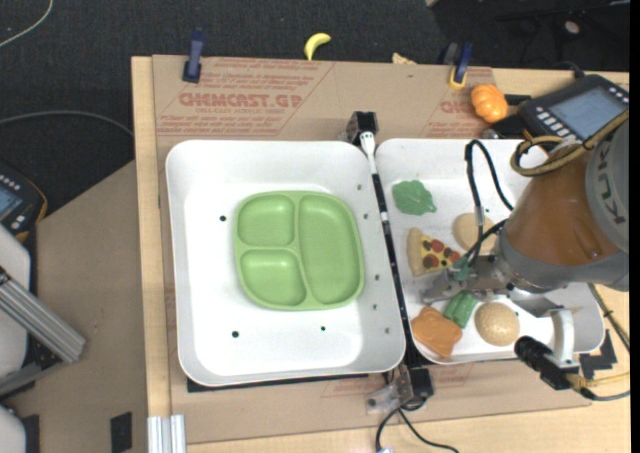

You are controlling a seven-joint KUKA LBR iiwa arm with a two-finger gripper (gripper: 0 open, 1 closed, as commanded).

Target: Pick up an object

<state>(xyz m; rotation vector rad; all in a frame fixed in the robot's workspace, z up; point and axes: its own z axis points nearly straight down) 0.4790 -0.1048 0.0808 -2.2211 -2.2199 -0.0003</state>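
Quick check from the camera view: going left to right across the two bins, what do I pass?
Green divided plate in the left bin → pizza slice toy → gripper → beige round toy → grey arm with orange band.

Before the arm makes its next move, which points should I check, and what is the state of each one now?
1. Gripper is over the right bin: ok, it is low among the toys.
2. A thing is between the fingers: cannot tell, the wrist hides the tips.
3. Possible targets are close: ok, the green piece, pizza slice and orange piece lie beside the gripper.
4. Target stands apart from its neighbours: not ok, the green piece, the orange piece and the beige ball are crowded together.
5. Left bin can receive a thing: ok, the green plate lies flat in the middle.
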